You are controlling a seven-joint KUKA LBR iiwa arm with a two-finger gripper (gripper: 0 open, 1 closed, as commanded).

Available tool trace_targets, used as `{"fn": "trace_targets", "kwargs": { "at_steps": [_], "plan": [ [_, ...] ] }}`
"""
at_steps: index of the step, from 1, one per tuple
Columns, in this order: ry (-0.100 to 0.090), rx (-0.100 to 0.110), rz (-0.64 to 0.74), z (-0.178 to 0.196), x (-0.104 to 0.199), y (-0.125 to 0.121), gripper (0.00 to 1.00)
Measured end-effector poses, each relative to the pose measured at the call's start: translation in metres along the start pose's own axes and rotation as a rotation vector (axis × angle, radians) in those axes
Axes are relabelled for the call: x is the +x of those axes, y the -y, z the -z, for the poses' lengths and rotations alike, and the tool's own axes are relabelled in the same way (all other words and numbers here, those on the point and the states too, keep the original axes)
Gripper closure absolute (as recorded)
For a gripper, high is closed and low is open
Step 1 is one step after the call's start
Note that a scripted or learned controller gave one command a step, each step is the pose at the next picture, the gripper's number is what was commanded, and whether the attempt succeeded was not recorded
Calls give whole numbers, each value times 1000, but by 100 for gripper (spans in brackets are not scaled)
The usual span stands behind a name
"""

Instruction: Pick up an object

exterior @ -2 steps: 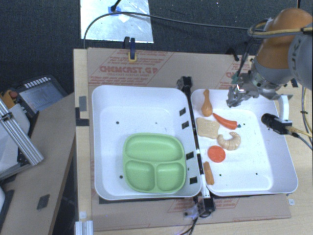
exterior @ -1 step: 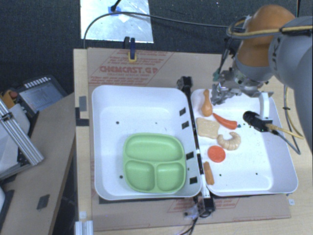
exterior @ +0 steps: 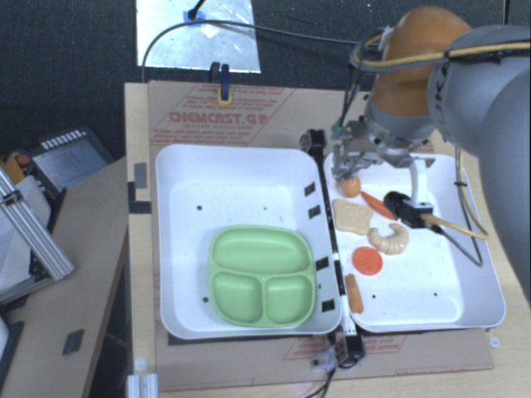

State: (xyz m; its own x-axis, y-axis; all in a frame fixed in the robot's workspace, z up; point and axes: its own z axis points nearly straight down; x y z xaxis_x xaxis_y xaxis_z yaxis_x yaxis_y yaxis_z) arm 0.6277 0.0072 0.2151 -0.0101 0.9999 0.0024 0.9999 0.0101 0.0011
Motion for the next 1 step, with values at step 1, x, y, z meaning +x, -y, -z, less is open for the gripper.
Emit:
{"fn": "trace_targets", "kwargs": {
  "at_steps": [1],
  "plan": [
    [1,-1,-1,-5,50,-5,100]
  ]
}}
